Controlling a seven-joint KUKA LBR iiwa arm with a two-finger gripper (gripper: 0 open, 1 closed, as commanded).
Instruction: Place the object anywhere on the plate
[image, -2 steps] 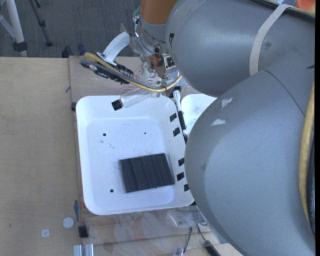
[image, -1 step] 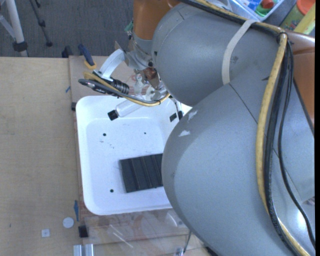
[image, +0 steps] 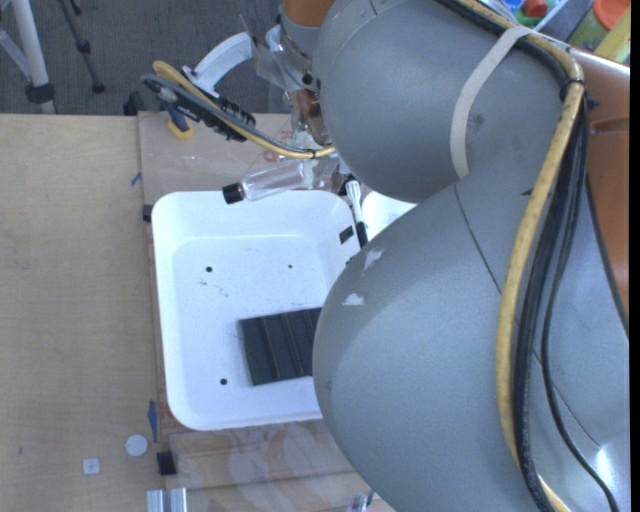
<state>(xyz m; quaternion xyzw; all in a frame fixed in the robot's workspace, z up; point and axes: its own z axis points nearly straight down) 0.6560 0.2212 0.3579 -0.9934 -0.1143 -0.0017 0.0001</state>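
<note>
Camera view: grey arm (image: 450, 280) covered the right half. Jaws' state could not be told; the wrist sat at top centre. White bin (image: 200, 250) lay on the bench (image: 70, 300), below-left of the wrist. Dark ribbed plate (image: 278, 346) rested in the bin. Clear bottle (image: 268, 181) lay on the bin's upper rim, beside the wrist.

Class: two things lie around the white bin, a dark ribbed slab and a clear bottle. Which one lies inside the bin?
The dark ribbed slab: it lies flat on the white bin floor. The clear bottle, black-capped, lies on its side at the bin's far rim.
</note>
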